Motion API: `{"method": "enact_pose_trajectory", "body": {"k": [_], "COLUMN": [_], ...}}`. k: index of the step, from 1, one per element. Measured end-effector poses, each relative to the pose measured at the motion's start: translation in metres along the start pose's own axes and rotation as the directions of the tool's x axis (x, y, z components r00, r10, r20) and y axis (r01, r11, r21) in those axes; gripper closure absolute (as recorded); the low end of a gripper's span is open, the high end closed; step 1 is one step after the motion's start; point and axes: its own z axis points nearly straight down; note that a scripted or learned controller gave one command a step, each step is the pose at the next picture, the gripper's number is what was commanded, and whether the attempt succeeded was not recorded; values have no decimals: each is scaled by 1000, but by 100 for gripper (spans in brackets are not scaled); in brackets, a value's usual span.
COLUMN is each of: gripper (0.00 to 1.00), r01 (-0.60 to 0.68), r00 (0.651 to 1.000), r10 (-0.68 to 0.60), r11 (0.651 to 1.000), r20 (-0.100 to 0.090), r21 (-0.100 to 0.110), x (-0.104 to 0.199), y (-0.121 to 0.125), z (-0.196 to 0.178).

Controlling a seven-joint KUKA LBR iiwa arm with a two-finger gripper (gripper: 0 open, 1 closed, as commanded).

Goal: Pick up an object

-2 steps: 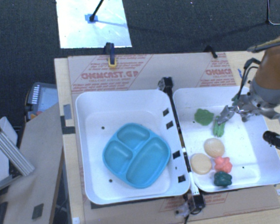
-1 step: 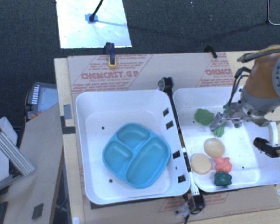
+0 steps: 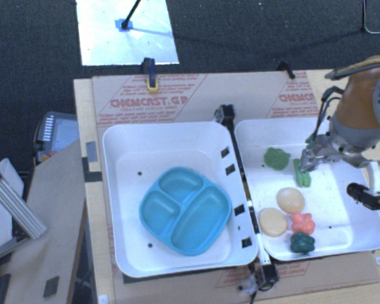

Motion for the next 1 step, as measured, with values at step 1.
{"method": "enact_pose_trajectory", "body": {"k": [1], "gripper": [100], "r01": [0], "r00": [1000], "r10": [0], "r11": [1000], "r20": [1], "r21": [-3], "x": [1], "y": [7], "z": [-64]}}
